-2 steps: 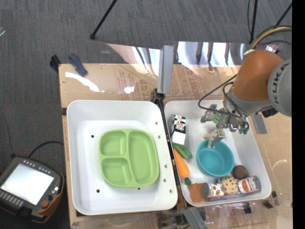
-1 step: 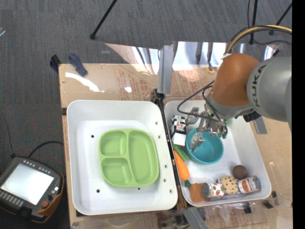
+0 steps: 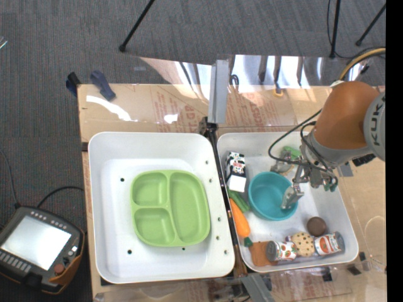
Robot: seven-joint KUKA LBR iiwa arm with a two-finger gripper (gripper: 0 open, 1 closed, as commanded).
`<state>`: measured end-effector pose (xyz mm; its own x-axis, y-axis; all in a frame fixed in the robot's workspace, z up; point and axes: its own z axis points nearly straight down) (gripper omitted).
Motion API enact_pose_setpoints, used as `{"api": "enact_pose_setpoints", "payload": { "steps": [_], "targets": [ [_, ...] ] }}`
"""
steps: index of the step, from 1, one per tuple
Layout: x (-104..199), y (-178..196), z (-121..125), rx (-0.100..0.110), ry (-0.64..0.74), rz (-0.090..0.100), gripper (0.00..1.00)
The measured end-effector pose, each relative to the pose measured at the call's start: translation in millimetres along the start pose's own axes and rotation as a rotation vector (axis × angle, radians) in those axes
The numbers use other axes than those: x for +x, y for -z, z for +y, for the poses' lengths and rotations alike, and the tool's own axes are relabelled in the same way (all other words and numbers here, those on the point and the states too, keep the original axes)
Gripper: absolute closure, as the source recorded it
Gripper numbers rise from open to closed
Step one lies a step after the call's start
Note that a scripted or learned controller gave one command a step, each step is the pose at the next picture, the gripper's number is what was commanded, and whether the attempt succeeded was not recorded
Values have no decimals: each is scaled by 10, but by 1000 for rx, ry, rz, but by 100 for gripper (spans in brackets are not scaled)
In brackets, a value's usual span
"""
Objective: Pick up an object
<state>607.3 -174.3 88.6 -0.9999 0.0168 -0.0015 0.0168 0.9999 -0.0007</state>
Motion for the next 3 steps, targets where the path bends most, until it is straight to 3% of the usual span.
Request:
{"api": "enact_pose_setpoints", "payload": {
  "steps": [1, 2, 3],
  "targets": [
    [728, 43, -195, 1, 13, -24, 0],
    [-229, -5, -143, -2, -26, -2, 0],
    [281, -6, -378, -2, 73, -1, 0]
  ]
}}
